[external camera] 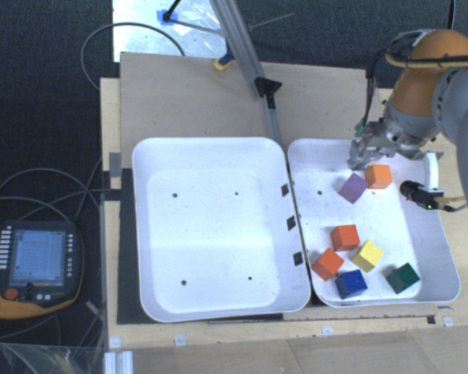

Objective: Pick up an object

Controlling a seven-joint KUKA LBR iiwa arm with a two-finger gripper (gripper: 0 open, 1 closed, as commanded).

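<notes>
In the right bin (320,170) lie several coloured blocks. A purple block (352,187) and an orange block (378,176) sit at the far end, side by side. Nearer the front are an orange-red block (345,237), a yellow block (367,255), another orange block (327,264), a blue block (350,284) and a dark green block (402,277). My gripper (363,155) hangs just behind the purple and orange blocks, close above the bin floor. Nothing shows between its fingers.
The left bin (210,224) stands beside the right one, joined by black clips along the shared rim. A slanted metal pole (246,45) crosses the back of the bench. A teach pendant (33,267) lies on the floor at the left.
</notes>
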